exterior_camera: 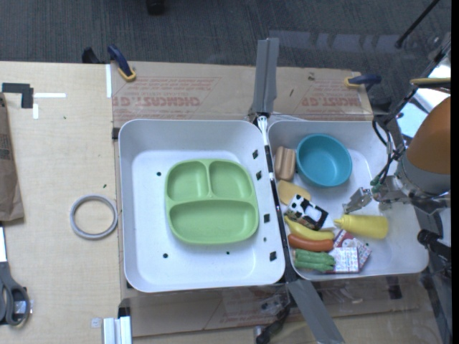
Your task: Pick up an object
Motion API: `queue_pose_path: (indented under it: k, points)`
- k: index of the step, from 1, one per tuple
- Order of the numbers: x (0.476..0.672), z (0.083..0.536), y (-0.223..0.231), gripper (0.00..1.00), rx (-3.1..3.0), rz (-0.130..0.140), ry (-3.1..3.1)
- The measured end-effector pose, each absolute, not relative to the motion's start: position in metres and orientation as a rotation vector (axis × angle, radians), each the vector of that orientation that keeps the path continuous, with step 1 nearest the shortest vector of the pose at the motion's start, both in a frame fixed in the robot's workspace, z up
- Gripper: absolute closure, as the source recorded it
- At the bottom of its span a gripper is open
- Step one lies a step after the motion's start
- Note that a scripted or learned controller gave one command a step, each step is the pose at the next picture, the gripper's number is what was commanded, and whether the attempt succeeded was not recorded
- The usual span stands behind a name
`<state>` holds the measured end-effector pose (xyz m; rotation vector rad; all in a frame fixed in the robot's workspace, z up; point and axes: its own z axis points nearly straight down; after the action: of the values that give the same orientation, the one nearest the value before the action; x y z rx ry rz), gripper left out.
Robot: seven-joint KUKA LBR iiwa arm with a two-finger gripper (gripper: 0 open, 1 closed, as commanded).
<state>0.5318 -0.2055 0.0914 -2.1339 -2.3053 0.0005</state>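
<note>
We see the tool point(356, 201) low in the right bin point(387, 264), its fingers apart and holding nothing, just above the yellow bottle point(364, 225). To the bottle's left lie a banana point(310, 229), a hot dog point(311, 244) and a green pod point(314, 261). A blue bowl point(324, 160) sits behind them. The left bin point(140, 213) holds a green plate point(211, 201). A tape ring point(94, 216) rests on the desk point(57, 170).
</note>
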Motion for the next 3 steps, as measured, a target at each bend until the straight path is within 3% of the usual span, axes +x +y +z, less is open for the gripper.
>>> queue_pose_path:
  k: [1,2,3]
  points:
    - [0.492,0.092,-0.205,0.0,-2.1,-0.002,-2.34]
    - [0.478,0.134,-0.207,0.0,-2.081,0.0,-2.353]
    - [0.487,0.104,-0.216,0.0,-2.127,-0.031,-2.325]
